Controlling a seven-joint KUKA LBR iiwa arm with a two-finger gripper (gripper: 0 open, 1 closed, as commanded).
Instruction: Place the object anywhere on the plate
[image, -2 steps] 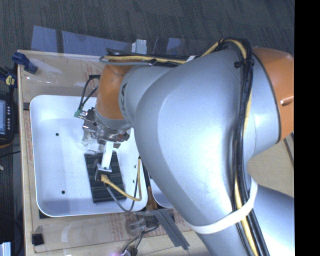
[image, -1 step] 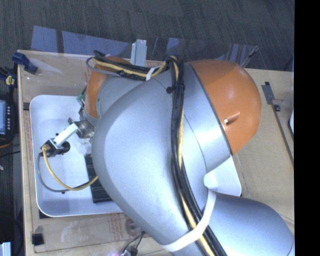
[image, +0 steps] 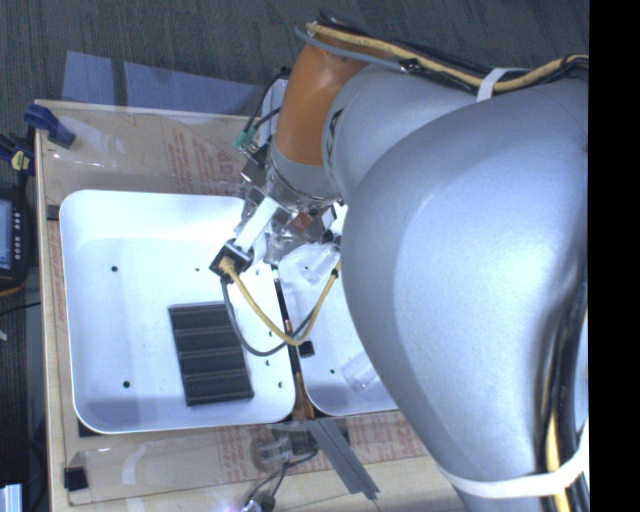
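A dark grey ridged rectangular plate (image: 209, 353) lies flat in the left white bin (image: 100, 230), towards its front right. My gripper (image: 272, 236) hangs over the divide between the two bins, up and to the right of the plate and apart from it. Cables loop down from it over the bin's right rim. A pale, translucent shape (image: 312, 262) sits just beside the gripper; I cannot tell whether it is an object or part of the tool. The large grey arm hides most of the right bin (image: 335, 400).
A small pale shape (image: 360, 377) rests on the visible strip of the right bin's floor. A yellow and black cable loop (image: 262, 330) hangs over the left bin's right edge. Metal brackets (image: 300, 445) sit on the bench in front of the bins.
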